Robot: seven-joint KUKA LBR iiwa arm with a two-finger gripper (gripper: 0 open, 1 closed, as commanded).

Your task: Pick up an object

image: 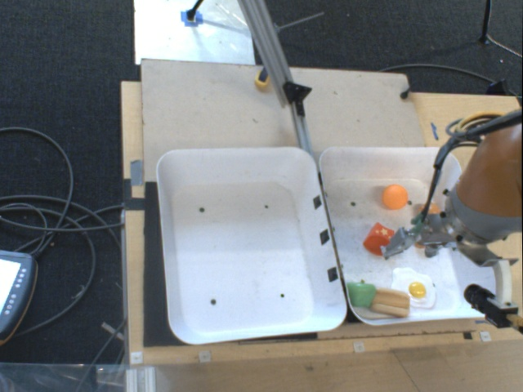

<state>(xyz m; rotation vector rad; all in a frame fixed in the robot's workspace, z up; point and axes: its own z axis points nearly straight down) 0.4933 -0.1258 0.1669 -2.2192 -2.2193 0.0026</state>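
1. I see the arm (490, 186) reaching in from the right, its orange band above the wrist, over the right bin (359, 163).
2. The gripper (398, 244) sits low in the right bin, pointing left. Its fingers (392, 249) appear as small grey tips just beside the red object (377, 238).
3. Finger state: I cannot tell how far apart they are at this resolution. I see nothing between them. The tips are close against the red object's right edge; I cannot tell if they touch it.
4. Right bin contents: an orange ball (395, 196) near the middle, above and to the right of the red object; a fried-egg toy (415, 289) towards the front, white with a yellow centre; a tan bread-like piece (390, 302) at the front wall; a green object (360, 292) touching the tan piece's left end.
5. All of these objects rest on the bin floor.
6. The left bin (245, 163) stands side by side with the right one, their walls touching along the middle.
7. Both bins sit on the desk (204, 104). A grey pole (265, 31) slants across the top of the view. Cables (49, 211) lie on the dark floor to the left.
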